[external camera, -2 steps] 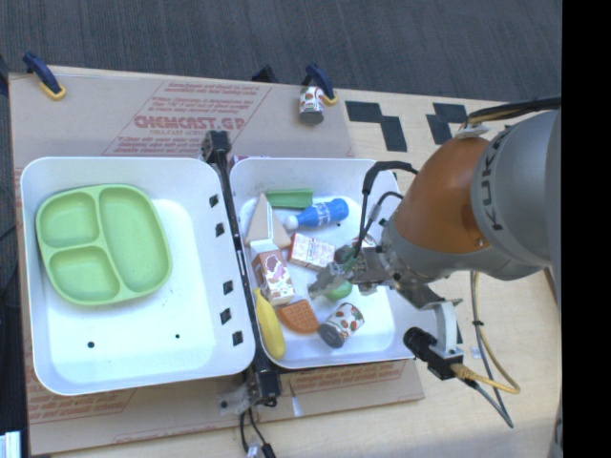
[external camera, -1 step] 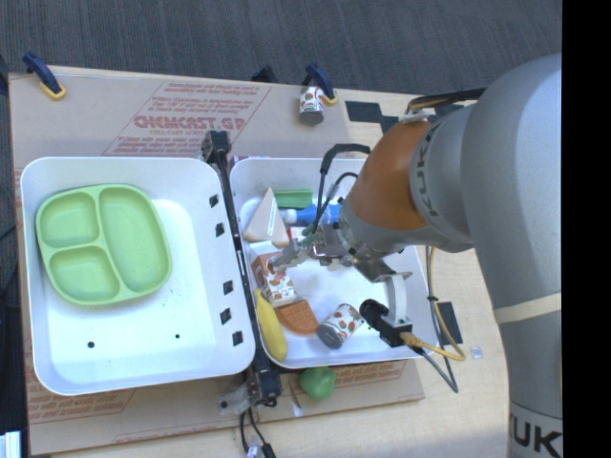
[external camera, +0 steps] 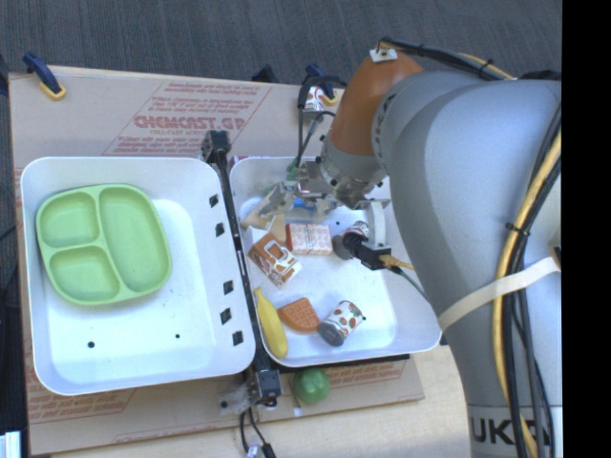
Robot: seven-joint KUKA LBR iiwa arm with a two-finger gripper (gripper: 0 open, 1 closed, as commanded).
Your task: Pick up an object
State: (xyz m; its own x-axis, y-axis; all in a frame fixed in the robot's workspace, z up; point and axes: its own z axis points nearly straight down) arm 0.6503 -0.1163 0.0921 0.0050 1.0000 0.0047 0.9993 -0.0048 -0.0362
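Low in the right bin (external camera: 406,308), the gripper (external camera: 304,191) is hidden; grip indiscernible.

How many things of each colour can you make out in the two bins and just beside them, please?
Green: 2, the divided plate and the ball outside the bins
Yellow: 1, the banana
Orange: 1, the flat wedge
Printed, mixed colours: 3, the small can and two cartons
Total: 7; those under the gripper are unclear.

Toy food items (external camera: 301,280) cluttered in rt bin (external camera: 406,327).
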